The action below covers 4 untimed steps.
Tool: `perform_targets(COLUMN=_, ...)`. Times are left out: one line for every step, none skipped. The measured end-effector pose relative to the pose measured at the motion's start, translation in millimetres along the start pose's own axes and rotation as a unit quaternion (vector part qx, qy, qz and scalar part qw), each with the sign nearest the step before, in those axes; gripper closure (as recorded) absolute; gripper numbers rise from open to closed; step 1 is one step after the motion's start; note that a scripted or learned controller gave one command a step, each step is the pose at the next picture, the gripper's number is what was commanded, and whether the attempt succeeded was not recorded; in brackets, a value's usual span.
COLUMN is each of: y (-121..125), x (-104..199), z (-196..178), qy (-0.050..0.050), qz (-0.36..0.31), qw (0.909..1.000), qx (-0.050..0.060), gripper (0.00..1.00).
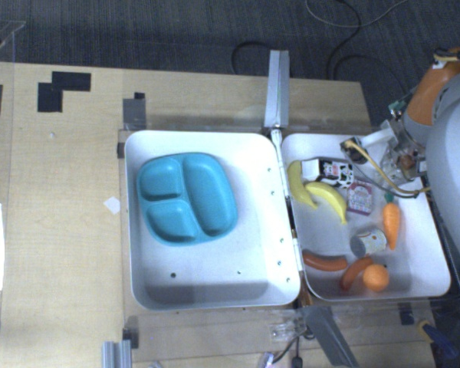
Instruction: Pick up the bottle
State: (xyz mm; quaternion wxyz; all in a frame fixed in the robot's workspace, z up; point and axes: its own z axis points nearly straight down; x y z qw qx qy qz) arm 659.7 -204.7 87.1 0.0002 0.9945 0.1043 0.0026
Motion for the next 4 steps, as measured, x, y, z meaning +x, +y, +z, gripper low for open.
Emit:
perform_targets(y=-0.6, x=3.3, z=-0.1, qy=0.0, qz=-0.003, qw=1.0, qx=-0.001, gripper=1.0)
perform_targets(y=-0.7, x=4.6, z=-0.2, qy=0.0, qz=-0.003, qw=1.0, qx=-0.001, gripper=1.0)
perform_targets(y=-0.5, x=6.6, z=-0.6, qy=0.0, qz=-0.01, qw=1.0, qx=-0.001, gripper=1.0)
perform_targets(y=-0.7, x=4.5, z=0.5, qy=-0.001, qz=-0.002, qw=1.0, qx=-0.001, gripper=1.0)
